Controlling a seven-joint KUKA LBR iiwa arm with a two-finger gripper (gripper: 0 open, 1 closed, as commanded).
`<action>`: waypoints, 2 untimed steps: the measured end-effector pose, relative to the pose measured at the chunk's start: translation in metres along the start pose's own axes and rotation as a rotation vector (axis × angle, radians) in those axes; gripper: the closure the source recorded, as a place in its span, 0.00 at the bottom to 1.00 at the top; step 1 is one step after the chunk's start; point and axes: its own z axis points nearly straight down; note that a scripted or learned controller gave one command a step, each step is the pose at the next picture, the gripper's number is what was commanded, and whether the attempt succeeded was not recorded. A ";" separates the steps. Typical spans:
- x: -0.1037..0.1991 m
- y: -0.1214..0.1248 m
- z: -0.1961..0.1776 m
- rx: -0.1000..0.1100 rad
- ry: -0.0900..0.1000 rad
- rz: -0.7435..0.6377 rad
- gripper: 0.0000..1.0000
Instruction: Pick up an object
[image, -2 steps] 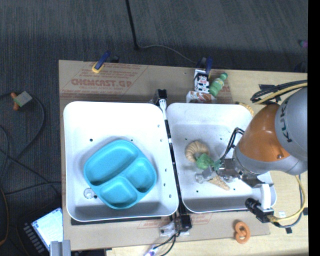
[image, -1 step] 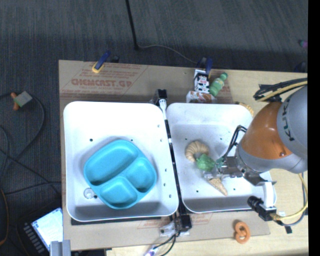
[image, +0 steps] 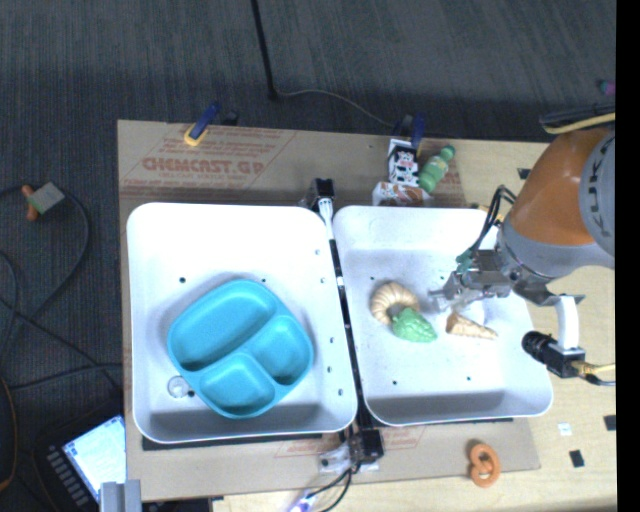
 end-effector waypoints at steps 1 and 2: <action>0.015 0.107 -0.060 -0.001 -0.001 -0.002 1.00; -0.024 0.133 -0.044 0.001 -0.002 0.000 1.00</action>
